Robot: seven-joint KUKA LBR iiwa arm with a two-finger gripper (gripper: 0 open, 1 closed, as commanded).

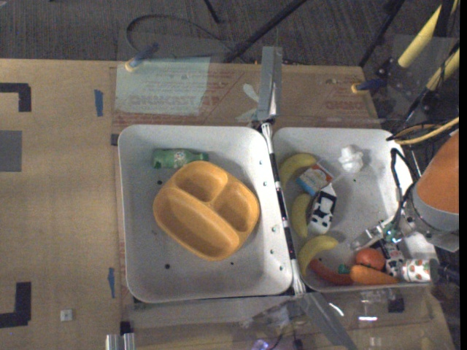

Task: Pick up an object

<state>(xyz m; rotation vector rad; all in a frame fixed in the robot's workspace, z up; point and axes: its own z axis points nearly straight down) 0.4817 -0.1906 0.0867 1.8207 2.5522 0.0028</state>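
Arm: the grey arm with its orange band (446, 177) comes in from the right and hangs over the near right corner of the right bin (365, 195) — the side where the small things are crowded, so a reach there makes sense.
Pincer: the pincer (388, 240) sits low among the toys at that corner; whether it is apart or together I cannot tell, and nothing is plainly seen caught in it.
Likely target: the tomato (369, 257) and the carrot (373, 275) lie just beside the tip, touching or nearly touching each other — either could be what it is after, by my judgement.
Right bin, other things: three bananas (298, 166) run along the left wall, a red pepper (328, 272) lies at the near edge by the carrot, a cow-patterned carton (322, 211) and a small orange-and-white packet (314, 178) sit in the middle, a white crumpled thing (352, 156) lies at the far side.
Left bin: the left bin (139, 217) carries a yellow divided plate (206, 208) lying tilted in the middle, with a green bottle (179, 158) just beyond it — both well apart from the arm.
Worktop: the brown worktop (58, 195) bears both bins side by side.
Risk: things near the tip are packed close, so a neighbour may be nudged instead of lifted.
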